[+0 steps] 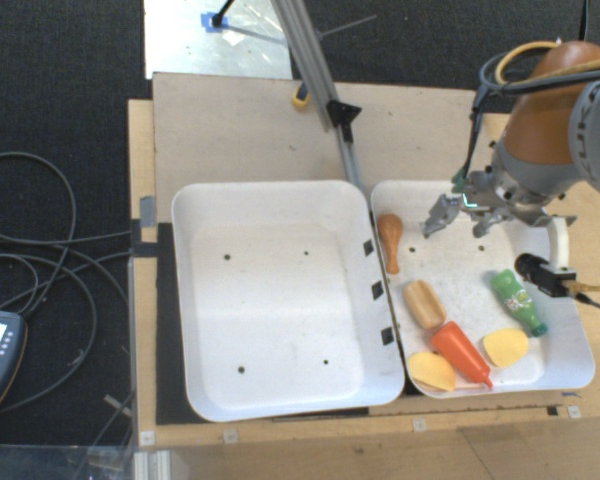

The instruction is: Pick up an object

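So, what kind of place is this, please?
Probably a robotics lab test bench: a grey arm with an orange band reaches over two shallow white plastic bins, toy foods like an orange carrot lie inside, and loose black cables cross the carpet.

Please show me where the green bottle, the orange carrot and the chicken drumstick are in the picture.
green bottle (517, 301), camera view, on the middle of its body.
orange carrot (460, 352), camera view, on the middle of its length.
chicken drumstick (390, 234), camera view, on its thick upper end.
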Controlling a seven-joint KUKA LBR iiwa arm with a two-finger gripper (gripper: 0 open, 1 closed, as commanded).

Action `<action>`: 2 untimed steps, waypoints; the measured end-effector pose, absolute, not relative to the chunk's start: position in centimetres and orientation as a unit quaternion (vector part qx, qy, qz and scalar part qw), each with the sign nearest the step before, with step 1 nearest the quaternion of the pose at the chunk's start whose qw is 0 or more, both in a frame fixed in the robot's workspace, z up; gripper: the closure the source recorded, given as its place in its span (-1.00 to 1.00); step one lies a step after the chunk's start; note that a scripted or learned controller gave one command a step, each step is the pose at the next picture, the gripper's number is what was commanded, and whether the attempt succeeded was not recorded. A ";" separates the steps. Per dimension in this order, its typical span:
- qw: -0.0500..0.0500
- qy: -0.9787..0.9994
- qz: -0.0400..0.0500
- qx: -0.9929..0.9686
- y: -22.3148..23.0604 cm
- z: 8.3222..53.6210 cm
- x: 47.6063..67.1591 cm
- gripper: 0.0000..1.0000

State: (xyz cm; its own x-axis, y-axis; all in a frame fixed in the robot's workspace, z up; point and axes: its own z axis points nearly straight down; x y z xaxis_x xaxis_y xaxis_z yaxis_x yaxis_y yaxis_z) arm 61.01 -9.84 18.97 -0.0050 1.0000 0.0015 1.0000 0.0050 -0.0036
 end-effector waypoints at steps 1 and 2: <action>0.000 -0.708 -0.001 -0.706 -9.9 19.2 61.1 -1.00; 0.001 -0.707 0.001 -0.707 -10.5 14.5 61.7 -1.00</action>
State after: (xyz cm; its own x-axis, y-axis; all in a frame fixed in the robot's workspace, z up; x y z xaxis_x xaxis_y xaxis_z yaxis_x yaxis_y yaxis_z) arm 61.70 -10.48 14.53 -0.0009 1.0000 0.0002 1.0000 0.0009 -0.0034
